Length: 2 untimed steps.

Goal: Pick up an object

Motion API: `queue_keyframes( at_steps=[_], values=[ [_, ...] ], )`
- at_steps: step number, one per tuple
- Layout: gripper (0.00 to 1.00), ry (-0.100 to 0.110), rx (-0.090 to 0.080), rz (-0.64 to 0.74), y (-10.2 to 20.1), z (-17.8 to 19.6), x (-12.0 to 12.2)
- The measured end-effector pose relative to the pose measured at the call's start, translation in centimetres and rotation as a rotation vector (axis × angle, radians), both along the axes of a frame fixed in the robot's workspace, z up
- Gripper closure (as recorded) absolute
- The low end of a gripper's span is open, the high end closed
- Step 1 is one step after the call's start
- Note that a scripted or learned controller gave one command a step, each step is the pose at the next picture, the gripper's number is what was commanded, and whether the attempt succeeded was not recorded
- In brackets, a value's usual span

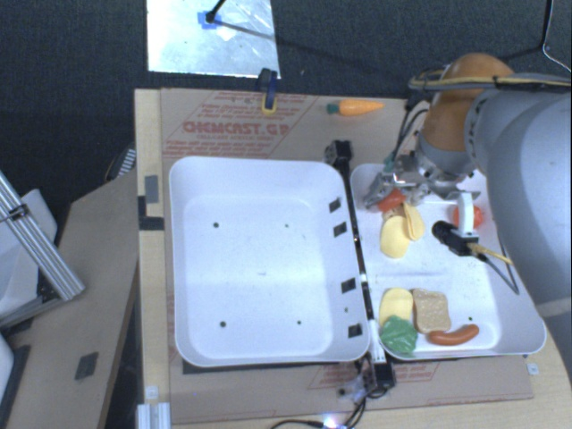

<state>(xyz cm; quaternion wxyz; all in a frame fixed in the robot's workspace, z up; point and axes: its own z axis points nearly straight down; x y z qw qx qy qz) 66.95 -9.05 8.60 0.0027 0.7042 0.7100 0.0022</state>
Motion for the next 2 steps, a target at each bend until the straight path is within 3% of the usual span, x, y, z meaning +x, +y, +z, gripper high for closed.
queue_keyframes(
  at_steps=[1, 2],
  values=[
    [1.0, -0.001, -0.001, -0.001, -0.3, 1.1, 0.0],
    [1.0, -0.003, 0.004, 0.002, 6.3, 10.5, -3.2]
  ],
)
